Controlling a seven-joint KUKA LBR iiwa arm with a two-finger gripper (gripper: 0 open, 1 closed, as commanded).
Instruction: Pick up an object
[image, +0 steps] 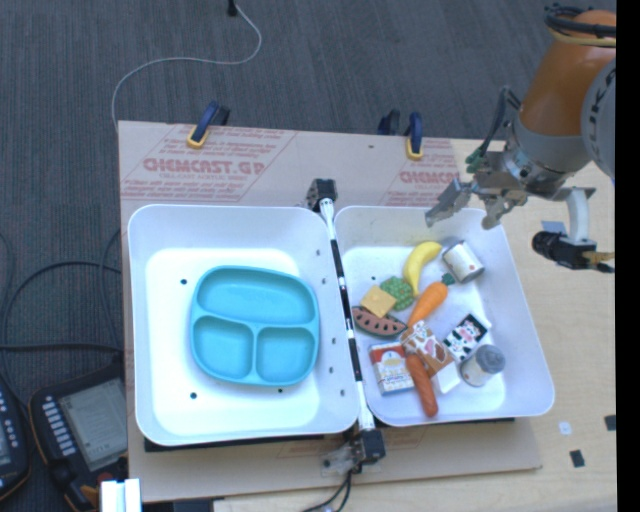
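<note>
Nearest the lens, at the front edge of the cardboard-covered worktop (200, 165), two shallow white bins sit side by side; the left bin (160, 240) carries a light blue plastic tray with three compartments (256, 325), lying flat near its middle. Crowded into the right bin (530, 385) is a jumble of toy food: a yellow banana (421, 263) near the back, a small grey-and-white can (462, 261) touching its right side, a green leafy piece (399, 290) just in front of the banana, a yellow cheese wedge (378, 301) beside that, an orange carrot (428, 302) slanting toward the centre, a watermelon slice (379, 323) against the left wall, a red-and-white packet (388, 368) and an orange-red sausage (423, 385) at the front, a black-and-white carton (465, 335) and a grey round-topped jar (483, 364) on the right. Above the bin's back right corner hangs the grey arm with its orange band (560, 85), its pincer (468, 205) spread wide and carrying nothing, well clear of the toys below. Blue and yellow clamps (207, 122) grip the board's far edge
</note>
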